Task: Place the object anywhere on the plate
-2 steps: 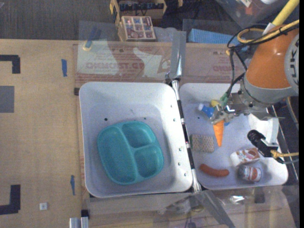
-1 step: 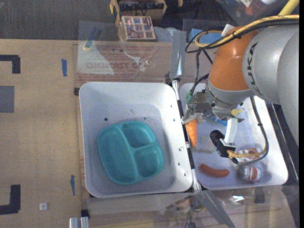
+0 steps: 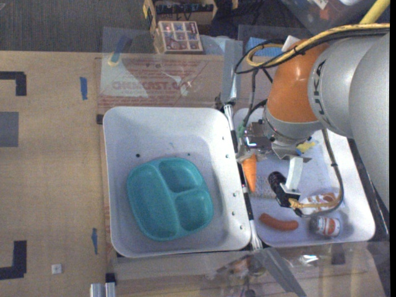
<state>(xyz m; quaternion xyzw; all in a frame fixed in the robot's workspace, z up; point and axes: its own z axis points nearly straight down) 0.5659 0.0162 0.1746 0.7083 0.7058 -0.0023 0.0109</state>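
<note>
Carrot [image 3: 249, 172], likely the target, lies at the right bin's [image 3: 362, 228] left wall beneath the gripper [image 3: 272, 147], whose grip I cannot tell, while the teal plate [image 3: 169, 198] waits in the left bin [image 3: 124, 129].

The arm [image 3: 356, 73] is a thick, smooth grey cylinder with a matte metallic sheen, bearing dark capital letters of its maker's name along one side, cut off at the curve. Above the wrist sits a broad, rounded orange band [image 3: 297, 94], glossy enough to catch a pale highlight. Below it comes a narrower grey collar [image 3: 286, 132], then a small blocky metal mount [image 3: 255, 138] with bright edges. A yellow cable [image 3: 346, 30] with a black one beside it arcs over the orange band and loops near the wrist. A thin dark wire [image 3: 336, 166] trails down from the collar.
</note>
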